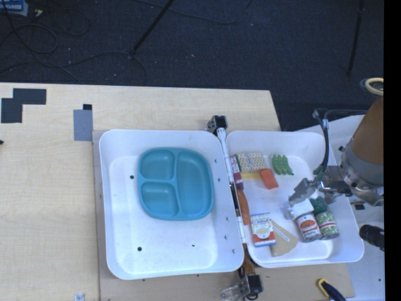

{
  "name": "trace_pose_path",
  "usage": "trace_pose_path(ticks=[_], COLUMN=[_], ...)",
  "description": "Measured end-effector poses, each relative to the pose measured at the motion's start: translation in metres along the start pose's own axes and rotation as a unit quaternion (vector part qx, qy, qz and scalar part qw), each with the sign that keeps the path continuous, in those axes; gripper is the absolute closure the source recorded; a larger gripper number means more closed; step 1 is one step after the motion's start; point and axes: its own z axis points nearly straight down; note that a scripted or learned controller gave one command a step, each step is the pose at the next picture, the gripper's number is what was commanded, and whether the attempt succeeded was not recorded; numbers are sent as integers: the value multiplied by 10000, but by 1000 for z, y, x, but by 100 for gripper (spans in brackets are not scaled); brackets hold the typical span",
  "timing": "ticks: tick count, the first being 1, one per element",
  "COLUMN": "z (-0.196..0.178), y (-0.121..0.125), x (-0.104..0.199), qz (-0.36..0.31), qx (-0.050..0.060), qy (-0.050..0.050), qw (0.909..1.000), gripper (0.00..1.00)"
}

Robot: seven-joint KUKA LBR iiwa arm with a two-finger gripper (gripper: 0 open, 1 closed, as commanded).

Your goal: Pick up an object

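Note:
My gripper (304, 196) hangs low over the right side of the right bin (348, 253), just above two small cans. The red-labelled can (307, 226) and the green-labelled can (327, 224) lie side by side right below it, with a small teal item (318, 203) next to the gripper. Further left in the same bin are an orange block (269, 179), a green ridged piece (282, 165), a yellow dotted sponge-like piece (250, 162), a small printed box (262, 229), a tan wedge (285, 243) and a long orange-brown stick (243, 209). Nothing shows clearly held.
The left bin (163, 249) holds a teal divided plate (175, 184). The arm's grey wrist and orange band (373, 137) reach in at the right. A divider ridge (229, 187) separates the bins. Wooden bench top (44, 199) lies to the left.

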Motion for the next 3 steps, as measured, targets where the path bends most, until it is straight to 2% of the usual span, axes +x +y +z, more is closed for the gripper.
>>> trace_pose_path(ticks=[1,2,3], z=[138,139,129], y=[67,150,150], x=[-16,-3,-3], qz=[0,-2,-12], qx=[-32,-14,-1], qy=[-10,-5,-2], qw=[10000,10000,10000], gripper=[0,0,100])
